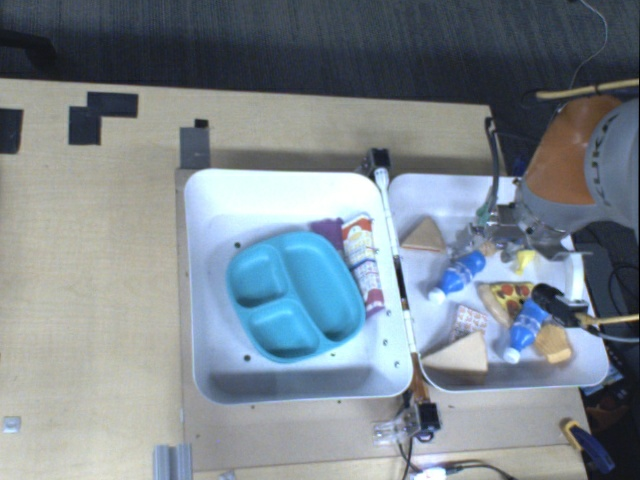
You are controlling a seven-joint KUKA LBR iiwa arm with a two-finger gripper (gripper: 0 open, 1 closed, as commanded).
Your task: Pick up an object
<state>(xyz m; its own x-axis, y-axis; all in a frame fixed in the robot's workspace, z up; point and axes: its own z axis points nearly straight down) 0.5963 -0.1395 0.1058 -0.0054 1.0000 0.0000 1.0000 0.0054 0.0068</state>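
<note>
Gripper (493,234) low over the right bin (440,193), in its upper middle part, the arm entering from the view's right. Whether it is open, closed or grasping cannot be told: it is small, seen from above and merges with the wrist hardware. Nothing shows as held.

Nearest candidate: a blue bottle (459,272), just beside the gripper, down and to the view's left. Its long axis runs on a diagonal, with the white cap at the lower-left end and the base toward the gripper. A grasp probably has to close across that diagonal, so the coming move likely calls for a short shift down-left and a wrist turn.

Further out: a yellow piece (524,260) just to the right of the gripper; a tan wedge (423,235) to its left, near the wall between the bins; a pizza slice (505,296) and a second bottle (522,331) below; a wrapper (467,318) and a larger wedge (460,353) at the bin's near edge; a brown block (552,343) at lower right.

The left bin (205,268) holds a blue tray (295,293) and a tube (362,263), well apart from the gripper.

Hard to make out: what the yellow piece is, and whether the pizza slice and the second bottle touch.
</note>
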